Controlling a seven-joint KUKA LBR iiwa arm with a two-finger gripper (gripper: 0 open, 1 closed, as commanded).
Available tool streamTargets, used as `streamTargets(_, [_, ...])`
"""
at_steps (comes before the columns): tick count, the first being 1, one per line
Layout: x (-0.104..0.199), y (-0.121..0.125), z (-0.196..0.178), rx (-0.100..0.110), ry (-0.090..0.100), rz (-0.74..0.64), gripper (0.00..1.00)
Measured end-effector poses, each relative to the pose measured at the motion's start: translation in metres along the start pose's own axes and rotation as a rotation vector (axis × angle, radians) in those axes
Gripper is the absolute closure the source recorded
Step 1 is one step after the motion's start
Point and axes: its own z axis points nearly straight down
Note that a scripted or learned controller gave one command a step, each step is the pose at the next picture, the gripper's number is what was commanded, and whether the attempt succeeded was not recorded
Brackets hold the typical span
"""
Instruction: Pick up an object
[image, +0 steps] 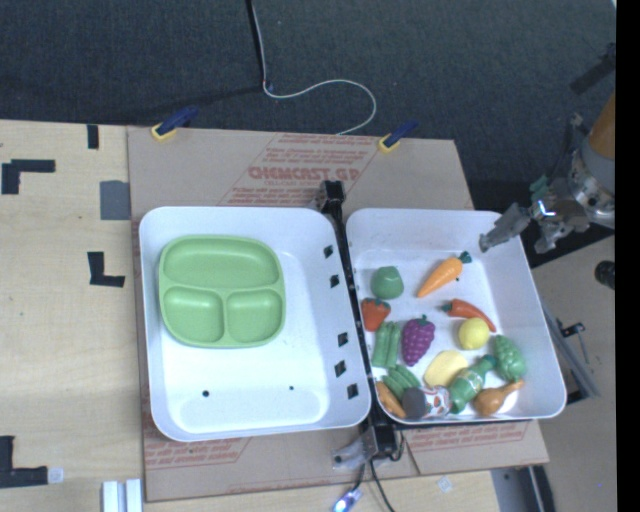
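Dark carpet was seen behind a wooden bench (60, 330) covered by a cardboard sheet (290, 170), on which two white bins sat side by side. A green divided plate (221, 290) was lying in the left bin (240, 410). The right bin (510, 270) was crowded with toy food toward its near end: a carrot (441, 276) lay fairly apart near the far side, a green pepper (387, 282) just beside it, grapes (418, 339), a lemon (474, 331) and a corn cob (445, 367) packed closer together. The gripper (522, 226) was seen at the right bin's far right corner, above the rim, nothing held; the fingers looked spread apart, though this was blurred. For a clean pick, the carrot was judged the best target, being isolated. The fingers should be brought down across its narrow width, clear of the bin wall.
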Motion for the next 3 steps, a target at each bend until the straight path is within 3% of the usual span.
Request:
streamTargets(1, [0.077, 0.004, -0.021, -0.002, 0.002, -0.008, 0.00])
streamTargets(2, [0.125, -0.001, -0.102, -0.010, 0.001, -0.007, 0.00])
streamTargets(3, [0.176, -0.022, -0.198, -0.012, 0.001, -0.007, 0.00])
